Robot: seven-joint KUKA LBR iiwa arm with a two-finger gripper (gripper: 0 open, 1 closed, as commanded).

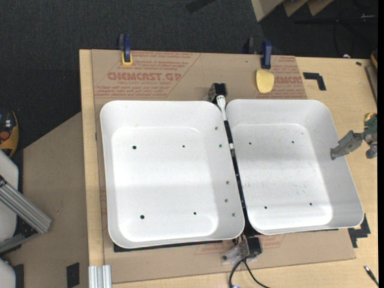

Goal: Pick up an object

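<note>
Plainly, your only candidate is the yellow piece (pixel 264 81), lying on the table (pixel 180 71) well apart from the jaws, past the far rim of the right bin (pixel 288 173) whose outer edge they hang over. You cannot tell how the jaws stand. The approach looks hardly begun; next, carry them across and down onto it.

A lab or workshop test bench, seen from above.
Two white bins (pixel 165 173) are laid side by side on a cardboard sheet (pixel 150 74), which is pinned down by blue clamps (pixel 125 48); aluminium framing (pixel 24 209) and loose cables (pixel 243 263) are seen at the edges.
</note>
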